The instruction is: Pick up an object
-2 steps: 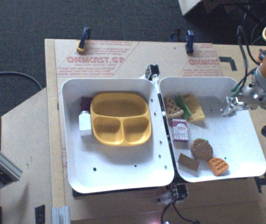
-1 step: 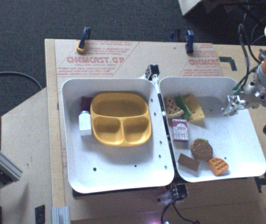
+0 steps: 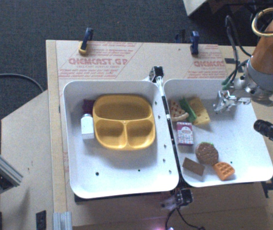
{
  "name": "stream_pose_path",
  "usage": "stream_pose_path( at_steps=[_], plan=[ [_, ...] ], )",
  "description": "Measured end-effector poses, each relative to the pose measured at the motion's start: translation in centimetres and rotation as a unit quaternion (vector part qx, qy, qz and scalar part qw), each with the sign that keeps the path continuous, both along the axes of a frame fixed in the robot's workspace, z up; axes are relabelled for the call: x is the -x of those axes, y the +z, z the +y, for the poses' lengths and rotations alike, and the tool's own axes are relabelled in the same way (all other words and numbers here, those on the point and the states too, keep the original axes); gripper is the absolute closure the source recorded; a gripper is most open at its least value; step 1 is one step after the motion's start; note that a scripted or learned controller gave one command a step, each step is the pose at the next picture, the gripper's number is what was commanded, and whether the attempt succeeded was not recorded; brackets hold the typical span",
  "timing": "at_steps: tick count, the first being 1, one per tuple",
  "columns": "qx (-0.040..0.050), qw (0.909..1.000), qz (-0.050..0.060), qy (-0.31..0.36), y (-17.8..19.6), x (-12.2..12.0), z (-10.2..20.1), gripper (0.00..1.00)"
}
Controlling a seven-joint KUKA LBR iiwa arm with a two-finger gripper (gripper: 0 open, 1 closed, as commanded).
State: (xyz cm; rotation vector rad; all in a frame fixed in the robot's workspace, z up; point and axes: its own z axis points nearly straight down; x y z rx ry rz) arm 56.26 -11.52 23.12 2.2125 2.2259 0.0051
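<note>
The arm (image 3: 269, 47) enters from the right and places the tool (image 3: 225, 101) over the upper part of the right bin (image 3: 251, 152). The state of the tool cannot be determined; nothing is visibly gripped.

Right bin contents, all left of or below the tool:
- A yellow block (image 3: 201, 112) with a green piece (image 3: 189, 108) lying against its left side. This pair is nearest the tool, just to its left and slightly lower.
- A pizza slice toy (image 3: 177, 110), left of the green piece, near the bin's left wall.
- A small red and white carton (image 3: 184, 133), below the pizza slice.
- A round brown cookie-like item (image 3: 207, 153), below the yellow block and well apart from the tool.
- A brown rectangular piece (image 3: 193, 168) and an orange waffle-like item (image 3: 223, 170), side by side near the bin's lower edge.

Left bin (image 3: 122, 176) contents:
- A yellow divided plate (image 3: 124, 121), roughly centred.
- A small white bottle (image 3: 87, 126), touching the plate's left edge.
- A dark purple item (image 3: 88, 104), above the bottle, partly hidden by the plate.

Both bins rest on the desk (image 3: 126, 61).
</note>
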Motion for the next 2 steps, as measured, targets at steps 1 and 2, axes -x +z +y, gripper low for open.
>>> stream_pose_path(
  at_steps=[1, 2],
  plan=[
    [-0.0011, 1.0, 0.003, 0.0, -1.2, -1.0, 4.4, 1.0],
    [-0.0007, 1.0, 0.004, -0.002, -0.9, 0.0, 5.7, 1.0]
  ],
)
